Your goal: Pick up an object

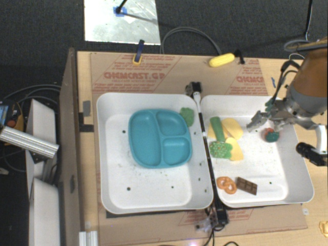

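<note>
The shallow white plastic right-hand bin fills the frame's lower right, and the grey two-finger gripper hangs over its upper right part — whether it is released or clenched, I cannot tell. The small round red-and-green toy lies just below and right of it — the nearest thing to pick.

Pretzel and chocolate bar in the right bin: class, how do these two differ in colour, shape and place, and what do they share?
The pretzel is orange; the chocolate bar is dark brown. The pretzel is round with holes; the chocolate bar is a flat rectangle. The pretzel lies nearer the divider between the bins; the chocolate bar lies to its right. Both rest flat side by side near the front of the right bin, apart from the pincer.
</note>
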Robot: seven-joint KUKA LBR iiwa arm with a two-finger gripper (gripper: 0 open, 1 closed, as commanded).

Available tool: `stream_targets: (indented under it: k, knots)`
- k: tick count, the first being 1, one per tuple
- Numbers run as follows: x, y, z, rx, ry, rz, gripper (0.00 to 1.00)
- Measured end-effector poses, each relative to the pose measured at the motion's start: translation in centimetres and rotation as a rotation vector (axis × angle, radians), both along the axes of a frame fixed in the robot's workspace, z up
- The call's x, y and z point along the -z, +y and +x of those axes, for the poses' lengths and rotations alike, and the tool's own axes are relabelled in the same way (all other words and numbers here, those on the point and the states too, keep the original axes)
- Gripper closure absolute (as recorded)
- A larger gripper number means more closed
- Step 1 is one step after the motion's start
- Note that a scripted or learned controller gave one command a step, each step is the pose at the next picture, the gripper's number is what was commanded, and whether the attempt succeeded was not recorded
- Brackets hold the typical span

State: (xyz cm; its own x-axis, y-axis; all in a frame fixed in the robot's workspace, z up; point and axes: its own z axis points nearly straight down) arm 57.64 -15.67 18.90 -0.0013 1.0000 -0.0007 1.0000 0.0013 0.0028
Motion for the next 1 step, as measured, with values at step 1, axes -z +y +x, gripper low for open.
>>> stream_targets:
  k: [1]
  knots:
    - [1.89,-5.28,2.25,0.003,0.0,-0.002,0.0]
